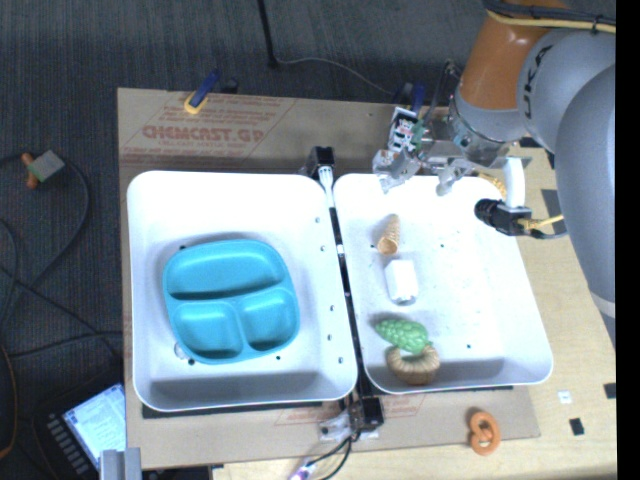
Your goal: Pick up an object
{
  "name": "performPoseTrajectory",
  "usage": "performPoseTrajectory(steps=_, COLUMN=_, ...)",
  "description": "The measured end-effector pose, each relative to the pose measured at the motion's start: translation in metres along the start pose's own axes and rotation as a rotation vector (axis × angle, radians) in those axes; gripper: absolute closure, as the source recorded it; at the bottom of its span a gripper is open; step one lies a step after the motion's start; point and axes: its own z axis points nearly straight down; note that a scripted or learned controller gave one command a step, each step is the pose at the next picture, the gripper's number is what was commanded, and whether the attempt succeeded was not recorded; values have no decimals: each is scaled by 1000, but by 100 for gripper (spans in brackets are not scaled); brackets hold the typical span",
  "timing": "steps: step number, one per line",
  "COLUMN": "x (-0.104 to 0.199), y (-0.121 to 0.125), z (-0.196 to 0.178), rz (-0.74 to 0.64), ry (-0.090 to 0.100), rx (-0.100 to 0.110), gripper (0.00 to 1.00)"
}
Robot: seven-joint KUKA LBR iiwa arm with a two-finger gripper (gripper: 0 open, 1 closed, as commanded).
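Bench (pixel 590 408) pale wood, dark carpet (pixel 60 28) beyond; 2 bins; hand (pixel 418 173) spread open, holding nothing.

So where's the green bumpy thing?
The green bumpy toy lies in the right bin, near its front edge, resting on a tan woven ring and just below the small white cylinder.

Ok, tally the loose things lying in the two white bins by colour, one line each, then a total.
Blue: 1, divided tray
Tan: 2, cone-shaped piece and woven ring
White: 1, small cylinder
Green: 1, bumpy toy
Total: 5
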Motion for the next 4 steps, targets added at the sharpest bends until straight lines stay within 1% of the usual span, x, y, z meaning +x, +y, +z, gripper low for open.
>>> performPoseTrajectory(steps=1, x=-22, y=1, z=111, rz=1, ry=-2, rx=-6, gripper=0)
performPoseTrajectory(steps=2, x=-23, y=2, z=101, rz=1, ry=-5, rx=-8, gripper=100)
performPoseTrajectory(steps=3, x=33, y=-13, z=-46, rz=0, ry=0, rx=-4, gripper=100)
performPoseTrajectory(steps=4, x=121, y=-130, z=-52, rz=-1, ry=1, rx=2, gripper=100)
